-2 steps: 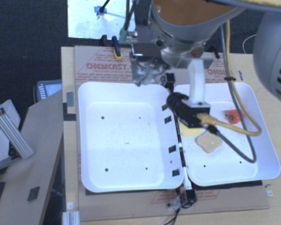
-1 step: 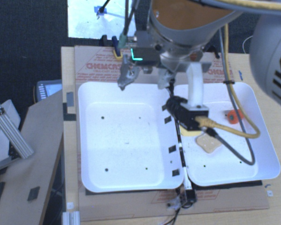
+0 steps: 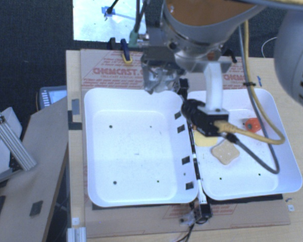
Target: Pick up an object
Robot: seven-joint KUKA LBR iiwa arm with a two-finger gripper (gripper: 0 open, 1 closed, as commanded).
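In the right bin (image 3: pixel 272 180) lie a beige square block (image 3: pixel 225 153), a flat yellow piece (image 3: pixel 206 140) partly hidden under the arm's black attachment, and a small orange object (image 3: pixel 251 124) near the far right side. My gripper (image 3: pixel 159 79) hangs over the far edge of the left bin (image 3: pixel 131 185), well left of all three objects and apart from them. Nothing shows in its grasp. The grey wrist with the orange band covers the area above it.
A black unit (image 3: pixel 206 120) with a yellow cable (image 3: pixel 252 137) and a grey cable hangs over the right bin's left part. Black clips line the seam between the bins (image 3: pixel 187 160). A cardboard sheet (image 3: pixel 111 69) lies under both bins.
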